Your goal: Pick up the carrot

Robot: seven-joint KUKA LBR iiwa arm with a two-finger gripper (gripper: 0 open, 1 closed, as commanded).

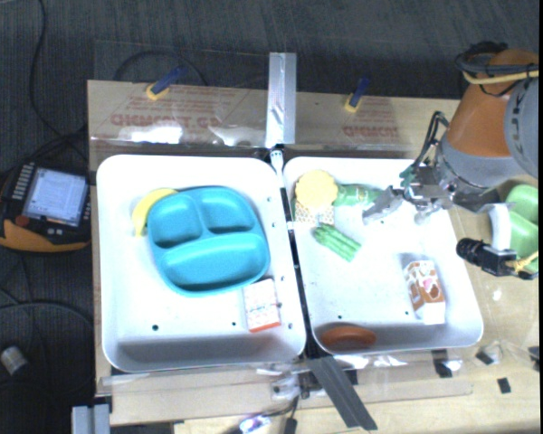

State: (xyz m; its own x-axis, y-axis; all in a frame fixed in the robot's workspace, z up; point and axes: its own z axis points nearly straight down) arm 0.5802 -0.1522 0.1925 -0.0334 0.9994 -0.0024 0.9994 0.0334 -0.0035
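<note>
Table (118, 98): carries two white bins side by side, their inner walls touching.

Right bin (380, 283): five items.
- One carrot (348, 335), orange-brown, lying against the near wall at the left corner, partly hidden by the rim. Bare floor lies above it and to its right.
- One green ridged piece (336, 241), near the left wall, well apart from the carrot.
- One yellow round item (315, 188) in the far left corner.
- One green bottle (355, 194) just beside the yellow item.
- One printed packet (424, 287) near the right wall.

Gripper (403, 208): over the far right part of this bin, jaws spread, nothing between them. The left one ends near the bottle.

Left bin (127, 324): three items.
- One blue divided plate (208, 238), taking up most of the middle.
- One yellow piece (147, 206) tucked under the plate's left edge.
- One small red-and-white box (261, 305) at the plate's near right corner.
</note>
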